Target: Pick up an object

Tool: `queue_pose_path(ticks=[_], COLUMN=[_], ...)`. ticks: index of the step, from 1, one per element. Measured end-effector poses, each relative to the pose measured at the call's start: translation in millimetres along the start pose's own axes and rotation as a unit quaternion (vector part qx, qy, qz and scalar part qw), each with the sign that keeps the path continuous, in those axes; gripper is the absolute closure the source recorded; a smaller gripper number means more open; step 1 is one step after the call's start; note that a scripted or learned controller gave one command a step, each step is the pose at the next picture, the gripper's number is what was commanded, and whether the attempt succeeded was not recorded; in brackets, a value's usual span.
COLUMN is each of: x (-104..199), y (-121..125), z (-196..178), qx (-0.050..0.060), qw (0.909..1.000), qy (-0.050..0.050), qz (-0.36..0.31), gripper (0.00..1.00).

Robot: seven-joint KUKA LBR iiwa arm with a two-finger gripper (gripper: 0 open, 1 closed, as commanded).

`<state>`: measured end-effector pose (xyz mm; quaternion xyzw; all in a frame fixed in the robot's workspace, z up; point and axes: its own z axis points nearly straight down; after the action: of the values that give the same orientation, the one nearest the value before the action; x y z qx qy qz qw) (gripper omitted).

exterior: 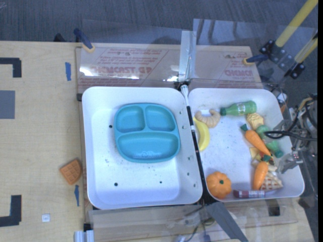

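The gripper (294, 161), at the frame's right edge, is too blurred to tell its state. Just left, a carrot (258, 141) lies diagonally, tip toward upper left.

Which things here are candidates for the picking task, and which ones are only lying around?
Candidates for picking, in the right bin:
green bottle
banana
ginger root
small pumpkin
two carrots
gripper at the bin's right edge

Lying about:
blue divided plate in the left bin
waffle piece on the bench
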<state>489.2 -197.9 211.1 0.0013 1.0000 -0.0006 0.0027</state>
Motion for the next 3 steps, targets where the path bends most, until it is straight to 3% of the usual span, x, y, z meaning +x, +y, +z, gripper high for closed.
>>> queue_pose_path(ticks=[1, 2, 3], x=[-17, -74, -22], y=[26, 56, 22], z=[121, 122, 122], qx=[0.001, 0.000, 0.001], qw=[0.9999, 0.9988, 0.9989], qy=[-0.005, -0.005, -0.003], qz=[-0.012, 0.049, 0.047], gripper=[0.00, 0.00, 0.00])
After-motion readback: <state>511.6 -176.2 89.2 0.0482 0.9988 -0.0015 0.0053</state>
